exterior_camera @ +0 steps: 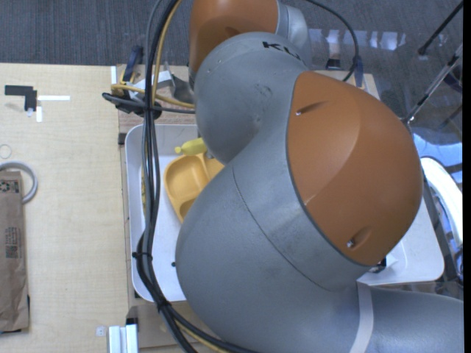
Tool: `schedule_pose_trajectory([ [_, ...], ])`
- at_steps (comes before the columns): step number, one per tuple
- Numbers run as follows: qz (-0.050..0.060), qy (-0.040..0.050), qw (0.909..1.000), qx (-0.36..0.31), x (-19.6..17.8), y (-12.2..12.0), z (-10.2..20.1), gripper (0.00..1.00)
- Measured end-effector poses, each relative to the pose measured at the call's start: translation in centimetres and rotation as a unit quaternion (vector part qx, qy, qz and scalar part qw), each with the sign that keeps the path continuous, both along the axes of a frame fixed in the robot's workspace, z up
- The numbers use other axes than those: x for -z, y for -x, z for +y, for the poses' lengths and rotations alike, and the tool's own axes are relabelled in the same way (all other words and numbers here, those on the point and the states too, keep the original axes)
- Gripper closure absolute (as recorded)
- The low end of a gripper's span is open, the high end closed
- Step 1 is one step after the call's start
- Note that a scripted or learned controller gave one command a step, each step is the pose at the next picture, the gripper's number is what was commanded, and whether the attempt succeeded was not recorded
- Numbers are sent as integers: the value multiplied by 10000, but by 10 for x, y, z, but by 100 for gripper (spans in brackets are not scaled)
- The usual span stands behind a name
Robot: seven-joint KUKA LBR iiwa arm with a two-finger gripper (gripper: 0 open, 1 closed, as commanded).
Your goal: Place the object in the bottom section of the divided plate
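Grey-orange arm (294, 197) bulks over white bin (136, 197), hiding most of it. Yellow divided plate (184, 182) lies in bin, partly under arm. Small yellow object (190, 147) just beyond plate's far rim, touching or nearly. Black cables (149, 160) cross bin. Wooden desk (66, 197) left.

The arm (294, 219) has a matt grey, faintly speckled shell with smooth satin orange caps; the divided plate (188, 182) looks like smooth yellow plastic, the bin (151, 271) smooth white plastic, the tabletop (66, 219) pale wood grain, the bag (13, 248) brown paper
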State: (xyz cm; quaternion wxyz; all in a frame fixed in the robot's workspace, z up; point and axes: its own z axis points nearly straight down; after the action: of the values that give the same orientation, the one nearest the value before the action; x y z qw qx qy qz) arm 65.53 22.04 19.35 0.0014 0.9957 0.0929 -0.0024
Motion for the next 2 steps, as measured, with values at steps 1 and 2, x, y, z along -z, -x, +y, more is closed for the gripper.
schedule_pose_trajectory([
  [1, 13, 5, 10000, 34, -8, -1, -4, 100],
  [2, -7, 6, 9996, -266, 18, 5, 4, 100],
])
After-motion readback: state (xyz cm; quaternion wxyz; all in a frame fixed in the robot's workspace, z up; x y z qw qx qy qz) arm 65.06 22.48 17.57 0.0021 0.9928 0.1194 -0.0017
